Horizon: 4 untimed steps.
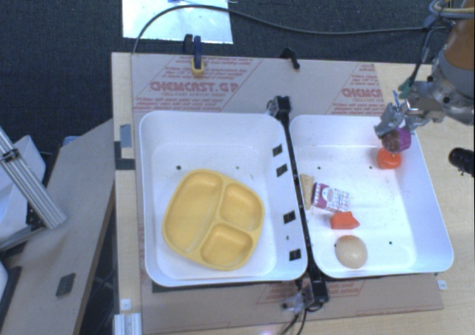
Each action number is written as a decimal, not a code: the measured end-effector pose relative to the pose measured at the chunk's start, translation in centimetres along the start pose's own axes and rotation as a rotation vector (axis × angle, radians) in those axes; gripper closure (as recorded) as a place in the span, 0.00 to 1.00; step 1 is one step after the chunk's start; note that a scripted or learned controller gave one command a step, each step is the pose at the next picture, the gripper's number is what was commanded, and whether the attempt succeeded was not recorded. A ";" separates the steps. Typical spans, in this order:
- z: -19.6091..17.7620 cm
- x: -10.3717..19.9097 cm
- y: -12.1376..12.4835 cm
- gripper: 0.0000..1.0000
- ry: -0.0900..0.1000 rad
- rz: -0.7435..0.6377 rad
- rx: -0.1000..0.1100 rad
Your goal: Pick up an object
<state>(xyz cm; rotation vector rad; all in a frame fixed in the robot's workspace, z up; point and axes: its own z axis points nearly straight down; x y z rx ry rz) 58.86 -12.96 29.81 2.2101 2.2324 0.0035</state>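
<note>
My gripper [395, 131] hangs over the far right corner of the right bin [427, 252]. A small purple object [402, 140] sits between its fingertips, and the fingers are shut on it. Just below it, an orange round object [388, 158] lies on the bin floor. Nearer the front of this bin lie a red-and-white packet [330, 197], a red-orange block [344, 220], a tan egg-shaped object [351, 251] and a pale stick [306, 191] by the bin's left wall.
The left bin [159, 133] holds a yellow divided tray [214, 218]. A black clip strip [291, 192] runs along the seam between the bins. A cable [297, 25] crosses the dark floor behind the bench.
</note>
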 end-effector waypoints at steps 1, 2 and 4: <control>2.2 5.1 0.4 1.00 0.000 0.001 0.001; 2.7 10.0 1.3 1.00 0.000 0.000 0.000; 5.2 20.3 0.5 1.00 0.000 0.001 0.003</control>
